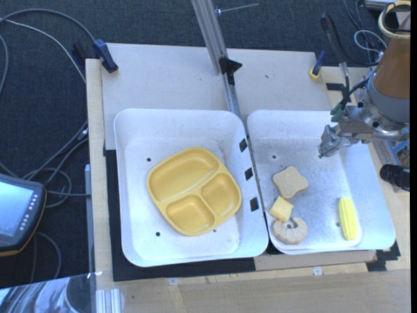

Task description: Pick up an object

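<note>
The right bin holds a tan star-shaped biscuit, a yellow cheese block, a beige ring-shaped pastry and a yellow corn cob. My gripper hangs over the bin's upper right part, above and to the right of the biscuit, with nothing seen between its fingers. The arm with its orange band comes in from the right.
The left bin holds a yellow three-compartment plate. A metal post rises behind the bins. Cables lie on the floor at left, and a screen device sits at the far left.
</note>
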{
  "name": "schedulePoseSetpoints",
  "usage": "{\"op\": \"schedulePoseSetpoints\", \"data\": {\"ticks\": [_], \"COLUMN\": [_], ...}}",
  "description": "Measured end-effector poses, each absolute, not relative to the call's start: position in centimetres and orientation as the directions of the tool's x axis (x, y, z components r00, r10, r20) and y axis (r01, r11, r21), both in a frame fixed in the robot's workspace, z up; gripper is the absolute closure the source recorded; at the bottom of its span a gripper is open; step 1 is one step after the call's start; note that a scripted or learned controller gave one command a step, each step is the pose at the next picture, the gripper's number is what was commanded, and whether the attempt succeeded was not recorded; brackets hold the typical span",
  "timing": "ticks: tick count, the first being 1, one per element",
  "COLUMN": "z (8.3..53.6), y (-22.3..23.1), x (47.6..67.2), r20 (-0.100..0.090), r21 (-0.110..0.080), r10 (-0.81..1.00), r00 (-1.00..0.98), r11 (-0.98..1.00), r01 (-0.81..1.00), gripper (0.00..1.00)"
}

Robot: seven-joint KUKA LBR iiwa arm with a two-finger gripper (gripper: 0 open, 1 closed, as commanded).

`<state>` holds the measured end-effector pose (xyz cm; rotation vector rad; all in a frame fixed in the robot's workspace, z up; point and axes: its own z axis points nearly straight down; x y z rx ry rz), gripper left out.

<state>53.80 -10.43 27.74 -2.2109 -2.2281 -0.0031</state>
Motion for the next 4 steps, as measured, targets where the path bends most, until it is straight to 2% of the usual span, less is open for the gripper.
{"op": "schedulePoseSetpoints", "data": {"ticks": [1, 4], "z": [28.1, 23.6], "y": [-5.3, 9.6], "x": [53.8, 54.2], "r20": [0.003, 0.002], "r21": [-0.001, -0.002], "r10": [1.000, 1.000], "r00": [-0.008, -0.006], "r11": [0.008, 0.006], "r01": [1.000, 1.000], "gripper": [1.00, 1.00]}}
